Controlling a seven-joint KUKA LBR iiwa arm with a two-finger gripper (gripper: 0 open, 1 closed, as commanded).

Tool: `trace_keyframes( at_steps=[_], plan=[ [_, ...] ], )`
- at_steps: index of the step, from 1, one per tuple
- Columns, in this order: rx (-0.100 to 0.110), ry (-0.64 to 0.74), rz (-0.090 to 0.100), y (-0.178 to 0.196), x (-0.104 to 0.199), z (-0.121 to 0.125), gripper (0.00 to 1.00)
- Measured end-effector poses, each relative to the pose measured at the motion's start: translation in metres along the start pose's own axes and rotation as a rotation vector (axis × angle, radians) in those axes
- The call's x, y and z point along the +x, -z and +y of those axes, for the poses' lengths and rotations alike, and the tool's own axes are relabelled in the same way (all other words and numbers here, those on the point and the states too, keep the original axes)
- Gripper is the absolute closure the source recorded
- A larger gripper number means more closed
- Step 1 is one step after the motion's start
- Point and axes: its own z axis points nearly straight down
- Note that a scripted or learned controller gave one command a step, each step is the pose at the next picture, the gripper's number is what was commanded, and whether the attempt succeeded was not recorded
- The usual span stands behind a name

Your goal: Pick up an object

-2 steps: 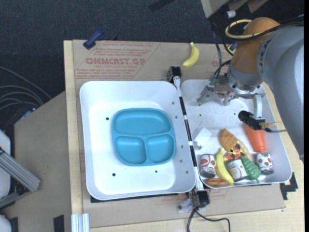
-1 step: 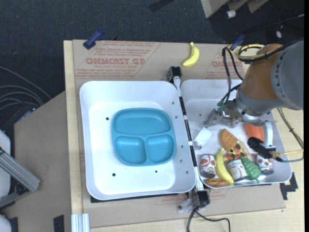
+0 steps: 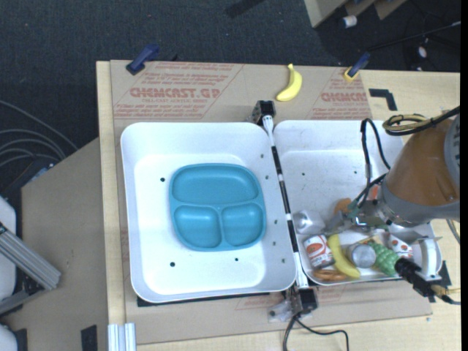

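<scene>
Yellow banana (image 3: pixel 344 257), red-labelled can (image 3: pixel 316 251) and green item (image 3: pixel 385 258) crowd the right bin's (image 3: pixel 322 167) near corner directly below the gripper (image 3: pixel 363 218), jaw state indiscernible; left bin (image 3: pixel 146 196) holds a blue divided plate (image 3: pixel 217 205); another banana (image 3: pixel 290 85) lies on the bench.

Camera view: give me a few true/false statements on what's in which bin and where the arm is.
1. A blue divided plate lies in the left bin. True.
2. The plate has five compartments. False: three, one wide one above two smaller ones.
3. A yellow banana lies on the board behind the bins, outside both. True.
4. The arm reaches over the left bin. False: it is over the right bin.
5. The small items, among them a second banana and a red-and-white can, sit in the right bin's near part. True.
6. The left bin holds a can. False: it holds the plate.
</scene>
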Motion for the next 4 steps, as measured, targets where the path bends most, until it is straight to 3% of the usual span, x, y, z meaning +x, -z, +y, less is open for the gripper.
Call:
trace_keyframes(
  at_steps=[1, 2, 3, 4],
  plan=[
    [-0.003, 0.002, 0.000, 0.005, 0.014, 0.081, 0.00],
    [-0.003, 0.003, 0.000, 0.001, 0.004, 0.170, 0.00],
    [-0.005, 0.004, -0.002, 0.012, 0.004, 0.170, 1.00],
    [-0.004, 0.004, -0.002, 0.011, 0.004, 0.170, 0.00]
  ],
)
